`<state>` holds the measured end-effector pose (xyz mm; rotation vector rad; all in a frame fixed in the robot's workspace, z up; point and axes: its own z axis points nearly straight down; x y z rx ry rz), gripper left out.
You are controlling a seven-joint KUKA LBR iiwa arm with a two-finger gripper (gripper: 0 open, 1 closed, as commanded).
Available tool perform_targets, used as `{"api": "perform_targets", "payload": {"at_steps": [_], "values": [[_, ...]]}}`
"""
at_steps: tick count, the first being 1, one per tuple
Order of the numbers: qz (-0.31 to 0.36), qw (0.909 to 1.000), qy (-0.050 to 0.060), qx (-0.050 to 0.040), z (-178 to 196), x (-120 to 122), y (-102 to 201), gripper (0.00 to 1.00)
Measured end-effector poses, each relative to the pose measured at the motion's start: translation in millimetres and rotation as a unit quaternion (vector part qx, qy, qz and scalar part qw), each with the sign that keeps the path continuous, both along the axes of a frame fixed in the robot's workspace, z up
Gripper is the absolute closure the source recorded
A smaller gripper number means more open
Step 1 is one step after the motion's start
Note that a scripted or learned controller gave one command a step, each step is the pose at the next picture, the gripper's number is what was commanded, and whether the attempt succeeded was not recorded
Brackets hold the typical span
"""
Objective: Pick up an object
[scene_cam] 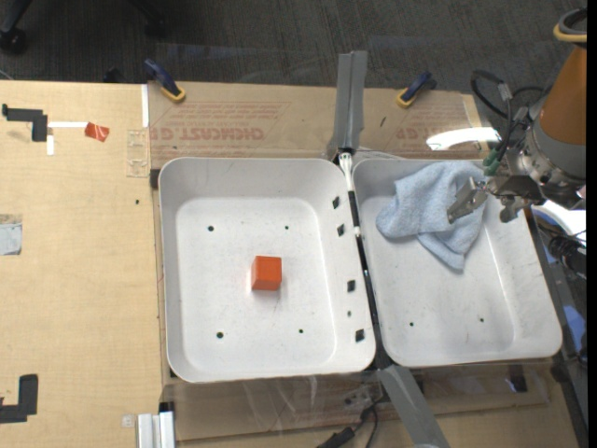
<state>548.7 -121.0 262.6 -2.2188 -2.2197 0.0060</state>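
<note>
The gripper (pixel 483 203) stands spread at the three o'clock edge of a crumpled pale blue cloth (pixel 432 213), which lies at twelve o'clock in the right bin (pixel 522 334); nothing is seen pinched between the two prongs. The cloth is judged light, limp and non-slippery, best taken at a raised fold. The orange block (pixel 267 273) in the left bin (pixel 187 343) looks rigid.
</note>
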Motion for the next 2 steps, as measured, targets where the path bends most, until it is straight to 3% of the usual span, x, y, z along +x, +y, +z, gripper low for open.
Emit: {"api": "perform_targets", "payload": {"at_steps": [1, 2], "values": [[0.0, 1.0, 0.0, 0.0008, -159.9, -14.9, -27.2, 0.0], [0.112, 0.9937, -0.002, 0.0004, -171.6, 45.1, -1.9, 0.0]]}}
